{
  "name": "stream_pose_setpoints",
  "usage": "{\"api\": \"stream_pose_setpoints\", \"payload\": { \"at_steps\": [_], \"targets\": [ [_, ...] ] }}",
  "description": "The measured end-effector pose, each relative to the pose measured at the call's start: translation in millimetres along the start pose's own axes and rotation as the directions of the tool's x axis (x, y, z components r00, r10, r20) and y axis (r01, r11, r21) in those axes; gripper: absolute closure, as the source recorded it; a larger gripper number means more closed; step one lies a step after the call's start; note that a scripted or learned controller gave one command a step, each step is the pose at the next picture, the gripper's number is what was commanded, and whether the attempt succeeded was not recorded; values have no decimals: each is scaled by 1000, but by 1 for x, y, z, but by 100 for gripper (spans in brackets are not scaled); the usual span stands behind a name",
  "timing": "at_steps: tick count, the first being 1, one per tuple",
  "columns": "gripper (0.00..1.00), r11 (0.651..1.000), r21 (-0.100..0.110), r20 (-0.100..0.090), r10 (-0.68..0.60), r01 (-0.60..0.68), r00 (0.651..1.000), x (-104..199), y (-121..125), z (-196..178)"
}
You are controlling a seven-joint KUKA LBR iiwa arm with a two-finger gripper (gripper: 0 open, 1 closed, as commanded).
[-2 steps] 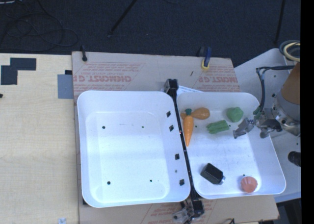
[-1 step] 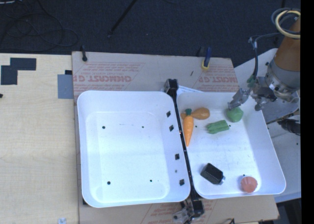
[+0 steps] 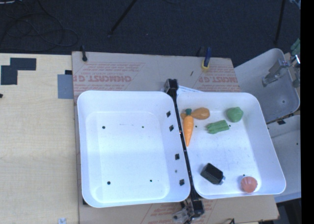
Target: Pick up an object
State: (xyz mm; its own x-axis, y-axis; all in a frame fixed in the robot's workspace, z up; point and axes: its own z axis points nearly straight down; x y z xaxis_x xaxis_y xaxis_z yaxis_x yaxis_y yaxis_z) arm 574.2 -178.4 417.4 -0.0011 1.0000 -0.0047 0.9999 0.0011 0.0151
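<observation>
Bench top — cardboard and two bins

A pale wood bench (image 3: 34, 139) bears a cardboard sheet (image 3: 147, 73); on the sheet sit two white bins, left bin (image 3: 127, 147) and right bin (image 3: 230, 144), touching along their inner edges

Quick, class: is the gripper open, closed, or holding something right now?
Gripper: cannot be told; it sits outside the right bin, off its far right corner.

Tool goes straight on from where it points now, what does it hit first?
Likely none of the objects: the tool sits off the right bin's far right corner, seemingly pointing down, so the bench comes first. Depth and heading are unclear.
</observation>
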Motion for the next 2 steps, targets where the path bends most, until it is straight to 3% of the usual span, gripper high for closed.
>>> {"api": "stream_pose_setpoints", "payload": {
  "at_steps": [1,2],
  "targets": [
    [0,1000,8,-6,-8,8,1000,87,-32,-96],
    [0,1000,15,-5,-4,4,1000,152,-54,-123]
  ]
}}
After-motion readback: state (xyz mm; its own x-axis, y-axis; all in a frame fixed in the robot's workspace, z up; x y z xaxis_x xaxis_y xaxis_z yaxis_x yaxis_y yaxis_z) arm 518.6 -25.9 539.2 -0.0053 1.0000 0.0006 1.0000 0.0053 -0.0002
